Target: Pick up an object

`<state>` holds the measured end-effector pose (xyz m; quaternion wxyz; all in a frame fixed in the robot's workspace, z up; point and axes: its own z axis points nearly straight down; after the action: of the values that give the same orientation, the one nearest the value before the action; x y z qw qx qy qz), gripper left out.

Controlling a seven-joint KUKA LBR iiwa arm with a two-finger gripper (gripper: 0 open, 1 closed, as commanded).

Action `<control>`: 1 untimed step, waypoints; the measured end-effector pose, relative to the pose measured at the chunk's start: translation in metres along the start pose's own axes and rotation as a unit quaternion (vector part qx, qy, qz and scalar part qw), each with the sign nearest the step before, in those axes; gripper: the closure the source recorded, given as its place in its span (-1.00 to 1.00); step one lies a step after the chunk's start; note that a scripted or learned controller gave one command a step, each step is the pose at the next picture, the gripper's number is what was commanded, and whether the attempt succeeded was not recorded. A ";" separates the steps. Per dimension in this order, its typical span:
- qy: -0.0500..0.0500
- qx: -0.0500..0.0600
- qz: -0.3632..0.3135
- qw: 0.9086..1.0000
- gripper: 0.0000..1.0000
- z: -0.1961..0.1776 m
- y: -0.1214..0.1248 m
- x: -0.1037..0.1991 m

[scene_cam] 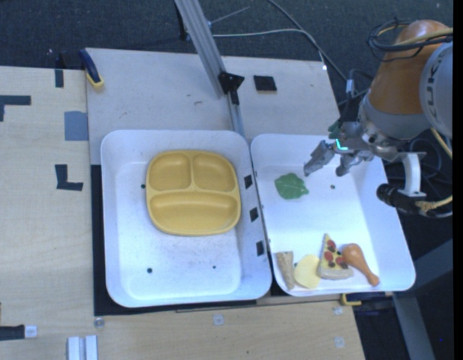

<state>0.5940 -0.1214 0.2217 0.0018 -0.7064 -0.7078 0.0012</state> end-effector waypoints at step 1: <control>0.000 -0.001 0.000 1.000 -1.00 -0.001 0.001 0.000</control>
<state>0.5947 -0.1214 0.2229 0.0007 -0.7063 -0.7079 0.0004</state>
